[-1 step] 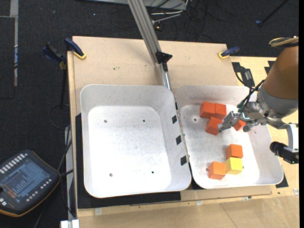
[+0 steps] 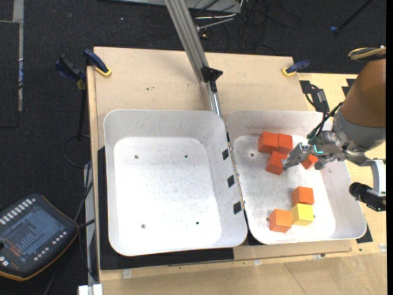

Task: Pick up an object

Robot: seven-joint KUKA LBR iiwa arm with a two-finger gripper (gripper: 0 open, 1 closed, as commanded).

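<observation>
The right bin [image 2: 261, 192] holds several blocks. Two orange blocks [image 2: 274, 142] sit side by side at its far side, with a red-orange block [image 2: 276, 163] just in front of them. My gripper [image 2: 302, 156] is low in this bin, right beside the red-orange block, and a small red block [image 2: 311, 161] shows partly under it. Toward the front lie an orange block [image 2: 303, 195], a yellow block [image 2: 303, 214] and another orange block [image 2: 280, 220], close together.
The left bin [image 2: 159, 183] stands beside the right one, sharing a middle rim [image 2: 233, 177]. A slanted metal pole [image 2: 187, 32] comes down to the bins' far edge. A teach pendant [image 2: 31, 235] lies off the bench at lower left.
</observation>
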